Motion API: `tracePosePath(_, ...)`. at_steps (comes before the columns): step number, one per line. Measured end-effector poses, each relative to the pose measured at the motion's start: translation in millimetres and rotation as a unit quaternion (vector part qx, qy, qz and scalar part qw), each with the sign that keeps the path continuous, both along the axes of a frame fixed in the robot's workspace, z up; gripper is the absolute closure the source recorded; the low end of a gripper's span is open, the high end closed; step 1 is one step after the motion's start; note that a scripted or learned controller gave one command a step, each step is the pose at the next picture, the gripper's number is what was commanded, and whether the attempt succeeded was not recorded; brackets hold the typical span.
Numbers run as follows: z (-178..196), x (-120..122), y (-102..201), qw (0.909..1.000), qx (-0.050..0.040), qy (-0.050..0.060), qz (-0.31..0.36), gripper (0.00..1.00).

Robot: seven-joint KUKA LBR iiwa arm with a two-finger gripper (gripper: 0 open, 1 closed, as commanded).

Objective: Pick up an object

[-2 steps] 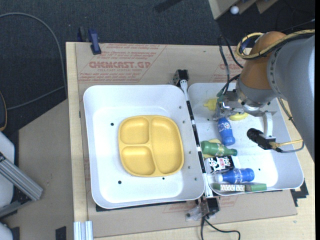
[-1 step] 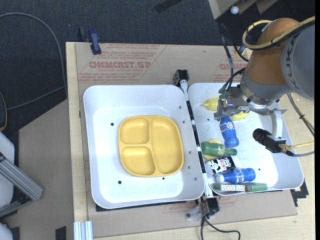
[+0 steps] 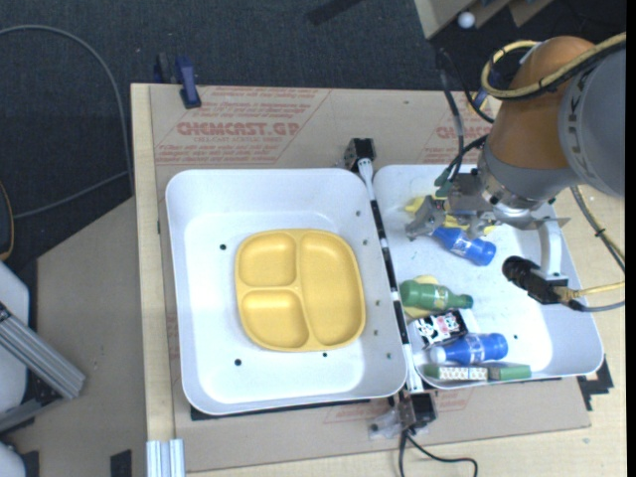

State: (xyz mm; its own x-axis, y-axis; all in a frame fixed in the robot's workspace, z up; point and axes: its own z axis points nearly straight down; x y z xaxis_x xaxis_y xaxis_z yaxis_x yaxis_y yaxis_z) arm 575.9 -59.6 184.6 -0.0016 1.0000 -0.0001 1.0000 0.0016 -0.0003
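Bench [image 3: 248, 127]: brown board carrying two white bins side by side.
Left bin [image 3: 199, 217]: holds a yellow three-compartment plate [image 3: 299, 289] near its middle.
Right bin [image 3: 571, 336]: holds the small items, with the arm above its far end.
Arm [image 3: 542, 117]: grey with an orange band, reaching in from the right.
Claw [image 3: 452, 212]: low over the far part of the right bin; whether it is released or clenched cannot be told.
Blue bottle, far [image 3: 471, 247]: lies just beside the claw.
Green bottle [image 3: 434, 295]: on its side near the divider.
Blue bottle, near [image 3: 470, 349]: by the near wall.

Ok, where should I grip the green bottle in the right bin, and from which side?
Take the green bottle across its fat middle, coming straight down. It lies on its side, neck pointing right, hard against the bin's left wall, with the black-and-white pack just below it, so set the jaws across its width.
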Motion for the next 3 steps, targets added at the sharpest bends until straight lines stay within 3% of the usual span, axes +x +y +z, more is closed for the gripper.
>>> tracePosePath(1,-101,46,-57,1.0,-0.0007,0.0,-0.001,0.0)
tracePosePath(2,-107,80,-47,0.9997,0.0012,0.025,-0.007,0.0)
tracePosePath(3,-107,80,-46,0.9997,0.0002,0.025,-0.007,0.0)
